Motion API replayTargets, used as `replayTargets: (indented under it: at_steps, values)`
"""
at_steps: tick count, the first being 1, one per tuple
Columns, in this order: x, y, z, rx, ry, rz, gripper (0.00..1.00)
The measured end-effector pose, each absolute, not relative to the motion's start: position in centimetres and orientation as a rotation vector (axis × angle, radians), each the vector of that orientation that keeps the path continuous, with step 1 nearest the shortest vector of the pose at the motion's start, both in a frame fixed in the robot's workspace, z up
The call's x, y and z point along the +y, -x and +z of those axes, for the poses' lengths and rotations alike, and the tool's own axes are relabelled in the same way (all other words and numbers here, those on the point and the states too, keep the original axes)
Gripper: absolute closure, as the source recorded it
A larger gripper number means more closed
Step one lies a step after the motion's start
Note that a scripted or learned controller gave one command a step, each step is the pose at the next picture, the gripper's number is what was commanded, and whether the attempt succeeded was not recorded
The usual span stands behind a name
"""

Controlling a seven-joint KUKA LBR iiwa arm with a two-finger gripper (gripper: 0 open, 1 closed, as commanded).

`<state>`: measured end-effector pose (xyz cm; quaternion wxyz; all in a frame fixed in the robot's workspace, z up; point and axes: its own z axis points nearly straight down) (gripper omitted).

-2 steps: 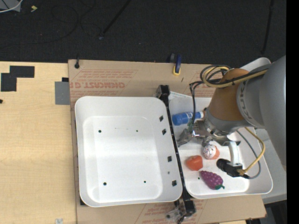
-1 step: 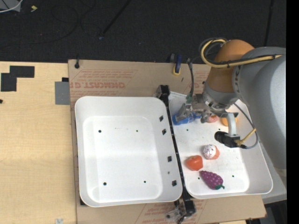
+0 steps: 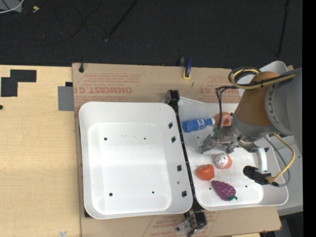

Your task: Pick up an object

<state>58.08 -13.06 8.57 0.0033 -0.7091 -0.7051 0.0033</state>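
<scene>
Currently the pincer sits low in the right-hand shallow white plastic bin. It is just above a small silvery ball with an orange patch and just beside a blue plastic bottle with a white cap, which lies on its side. Whether the pincer is apart or together I cannot tell, since the grey wrist and its brackets cover the tip.

Every candidate for the pick lies in this right bin. Besides the ball and the bottle there is a red tomato-shaped toy, a purple bunch of toy grapes nearer the front wall, and a peach-coloured piece half hidden behind the wrist.

To do the step well, I judge it best to settle on one thing. The ball is nearest, but it is round and likely to roll out of a closing grip, and the tomato almost touches it. The descent should therefore be centred squarely over it. The bottle offers a longer body to close across, if approached crosswise.

Both this bin and the left-hand white bin rest on a brown cardboard sheet with red print, held by a blue clamp at the far edge. The sheet lies on a pale wooden worktop, with dark carpet and loose cables beyond.
</scene>
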Motion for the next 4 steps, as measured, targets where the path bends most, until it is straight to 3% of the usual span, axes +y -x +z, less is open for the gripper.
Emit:
replayTargets:
  at_steps: [1, 2, 3, 4]
  values:
    - [-9.3, -51.8, 8.7, -2.213, 2.218, 0.005, 0.0]
    - [-9.9, -52.4, 8.7, -2.218, 2.221, 0.003, 0.0]
    - [-8.1, -56.5, 8.7, -2.223, 2.218, -0.001, 0.0]
    - [-22.1, -56.4, 9.4, -2.215, 2.233, 0.008, 0.0]
